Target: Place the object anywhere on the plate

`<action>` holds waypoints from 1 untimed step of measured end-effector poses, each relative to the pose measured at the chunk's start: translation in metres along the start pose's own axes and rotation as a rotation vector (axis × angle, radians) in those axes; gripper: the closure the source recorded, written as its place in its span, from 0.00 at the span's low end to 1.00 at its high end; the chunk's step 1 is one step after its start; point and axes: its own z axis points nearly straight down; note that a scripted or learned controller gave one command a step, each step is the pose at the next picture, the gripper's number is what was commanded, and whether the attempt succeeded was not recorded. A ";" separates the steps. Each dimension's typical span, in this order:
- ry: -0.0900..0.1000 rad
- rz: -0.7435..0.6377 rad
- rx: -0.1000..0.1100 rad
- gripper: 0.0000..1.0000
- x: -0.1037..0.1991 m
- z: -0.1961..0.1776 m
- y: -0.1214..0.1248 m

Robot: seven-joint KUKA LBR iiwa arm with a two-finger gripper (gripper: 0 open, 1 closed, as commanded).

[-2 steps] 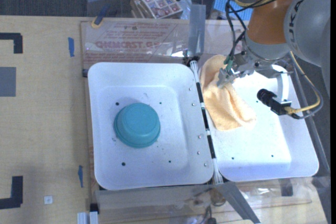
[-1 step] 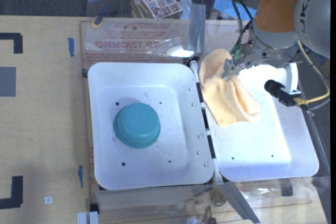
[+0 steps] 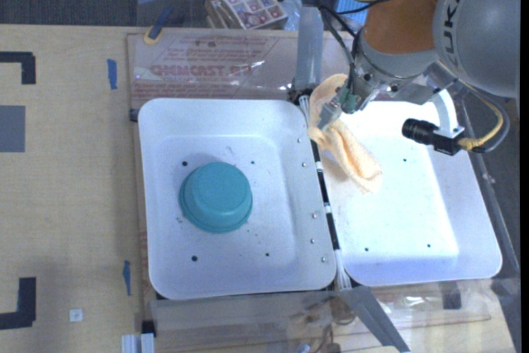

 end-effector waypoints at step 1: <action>-0.003 -0.398 -0.004 1.00 0.042 -0.012 0.033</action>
